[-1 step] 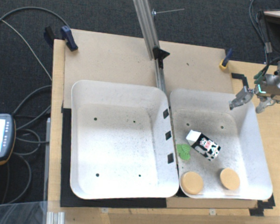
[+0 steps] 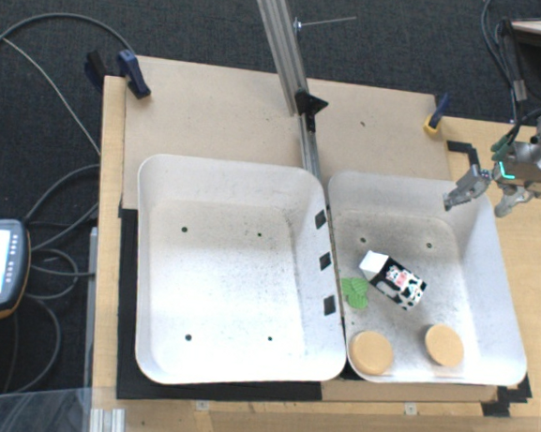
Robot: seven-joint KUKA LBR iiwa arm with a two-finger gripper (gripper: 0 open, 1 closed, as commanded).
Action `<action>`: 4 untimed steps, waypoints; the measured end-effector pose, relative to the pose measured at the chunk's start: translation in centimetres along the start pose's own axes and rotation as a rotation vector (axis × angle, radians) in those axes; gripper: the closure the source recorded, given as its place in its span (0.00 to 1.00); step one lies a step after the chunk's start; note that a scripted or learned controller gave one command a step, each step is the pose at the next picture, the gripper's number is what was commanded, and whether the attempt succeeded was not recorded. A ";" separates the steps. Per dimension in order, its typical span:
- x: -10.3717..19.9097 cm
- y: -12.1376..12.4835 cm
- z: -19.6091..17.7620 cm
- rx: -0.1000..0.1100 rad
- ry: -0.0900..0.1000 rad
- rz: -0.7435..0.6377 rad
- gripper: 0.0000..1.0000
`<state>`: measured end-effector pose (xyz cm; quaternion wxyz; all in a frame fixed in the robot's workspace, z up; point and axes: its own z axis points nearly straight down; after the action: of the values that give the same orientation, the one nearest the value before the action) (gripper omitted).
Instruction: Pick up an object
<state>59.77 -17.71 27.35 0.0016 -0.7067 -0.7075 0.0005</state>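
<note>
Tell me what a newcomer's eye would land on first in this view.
Probably the small cluster in the right bin: a black-and-white patterned box beside a green scrap, with two tan round discs along the near wall. Next, the gripper, fingers spread and holding nothing, above that bin's far right corner.

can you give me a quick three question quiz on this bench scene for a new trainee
1. True or false: the gripper is holding the black and white box.
2. How many tan round discs lie in the right bin? A) one B) two C) four
3. Fill in: the small green piece lies in the ___ bin.

Key
1. False. The gripper is open above the bin's far right corner, apart from the box.
2. B, one disc and another disc near the front wall.
3. Right.
</note>
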 end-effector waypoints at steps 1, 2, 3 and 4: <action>0.1 0.4 6.2 0.005 0.001 0.001 0.00; -0.1 0.1 10.6 0.004 0.001 0.001 0.00; -0.6 -0.3 16.8 0.005 0.002 0.002 0.00; -0.6 0.0 15.2 -0.005 0.000 0.001 1.00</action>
<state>59.70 -18.26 12.15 -0.0002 -0.7070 -0.7072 -0.0009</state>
